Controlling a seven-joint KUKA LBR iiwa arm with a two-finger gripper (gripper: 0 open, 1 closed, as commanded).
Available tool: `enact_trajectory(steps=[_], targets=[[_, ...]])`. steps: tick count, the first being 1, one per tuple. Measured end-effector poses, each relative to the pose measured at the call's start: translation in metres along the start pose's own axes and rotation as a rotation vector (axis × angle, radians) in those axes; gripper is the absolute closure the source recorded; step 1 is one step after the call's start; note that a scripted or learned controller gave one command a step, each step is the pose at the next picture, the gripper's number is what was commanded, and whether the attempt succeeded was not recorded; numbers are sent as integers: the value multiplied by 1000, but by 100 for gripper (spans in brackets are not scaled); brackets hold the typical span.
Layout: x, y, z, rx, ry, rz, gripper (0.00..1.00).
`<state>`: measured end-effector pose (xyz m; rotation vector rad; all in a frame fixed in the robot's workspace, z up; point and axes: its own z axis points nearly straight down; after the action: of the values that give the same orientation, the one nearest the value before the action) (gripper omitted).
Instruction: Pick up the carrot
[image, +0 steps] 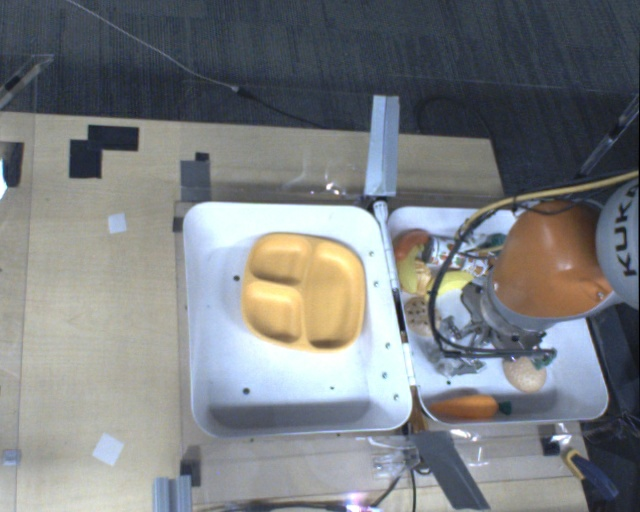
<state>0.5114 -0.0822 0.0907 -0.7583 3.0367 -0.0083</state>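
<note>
An orange carrot (466, 406) with a dark green stub lies along the near edge of the right bin (590, 392). My gripper (460, 352) hangs over the middle of that bin, a little behind the carrot and apart from it. Cables and the orange wrist band (552, 262) hide much of it.
The left bin (215, 340) holds a yellow divided plate (305, 291). The right bin also holds a red-and-yellow fruit (413, 247), a yellow item (450, 283), a brown round piece (416, 317) and a pale egg-like ball (524, 374) right of the carrot. A metal divider (381, 150) stands between the bins.
</note>
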Motion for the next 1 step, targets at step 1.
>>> enact_trajectory(steps=[1], targets=[[-60, -82, 2, 1, -5, -321, 100]])
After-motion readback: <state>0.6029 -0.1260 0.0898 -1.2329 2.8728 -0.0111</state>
